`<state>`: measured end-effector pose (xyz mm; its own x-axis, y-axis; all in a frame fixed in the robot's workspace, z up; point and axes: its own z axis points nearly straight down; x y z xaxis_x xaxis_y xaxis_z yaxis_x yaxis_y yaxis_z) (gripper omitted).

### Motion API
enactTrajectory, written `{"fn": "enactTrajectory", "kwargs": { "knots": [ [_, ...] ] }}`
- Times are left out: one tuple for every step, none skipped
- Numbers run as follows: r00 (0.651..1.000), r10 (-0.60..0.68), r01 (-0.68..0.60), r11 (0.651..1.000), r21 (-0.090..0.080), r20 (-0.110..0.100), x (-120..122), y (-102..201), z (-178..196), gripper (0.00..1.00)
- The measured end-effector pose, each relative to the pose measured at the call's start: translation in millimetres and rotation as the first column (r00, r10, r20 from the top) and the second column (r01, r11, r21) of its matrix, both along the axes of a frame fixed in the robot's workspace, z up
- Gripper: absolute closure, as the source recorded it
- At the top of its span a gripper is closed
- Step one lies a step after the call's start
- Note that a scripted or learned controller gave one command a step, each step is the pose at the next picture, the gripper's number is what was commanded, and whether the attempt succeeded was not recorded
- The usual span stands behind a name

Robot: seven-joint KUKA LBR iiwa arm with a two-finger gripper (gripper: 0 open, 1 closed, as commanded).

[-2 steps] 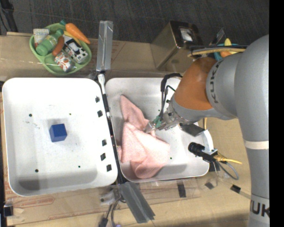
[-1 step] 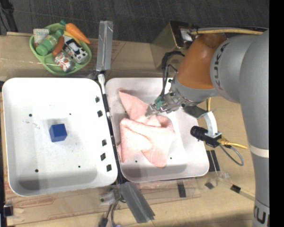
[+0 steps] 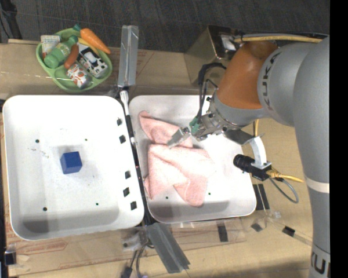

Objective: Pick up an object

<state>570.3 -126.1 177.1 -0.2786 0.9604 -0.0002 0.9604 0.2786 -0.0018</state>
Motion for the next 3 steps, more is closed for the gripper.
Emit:
{"fn": "enactTrajectory", "kwargs": {
  "knots": [
    [0.996, -0.09, 0.09, 0.996, 0.001, 0.002, 30.1, -29.5, -84.4, 0.0],
    [0.996, -0.084, 0.084, 0.996, 0.001, -0.001, 30.4, -28.0, -74.7, 1.0],
    [0.996, -0.084, 0.084, 0.996, 0.001, -0.001, 30.4, -28.2, -74.6, 0.0]
  ]
}}
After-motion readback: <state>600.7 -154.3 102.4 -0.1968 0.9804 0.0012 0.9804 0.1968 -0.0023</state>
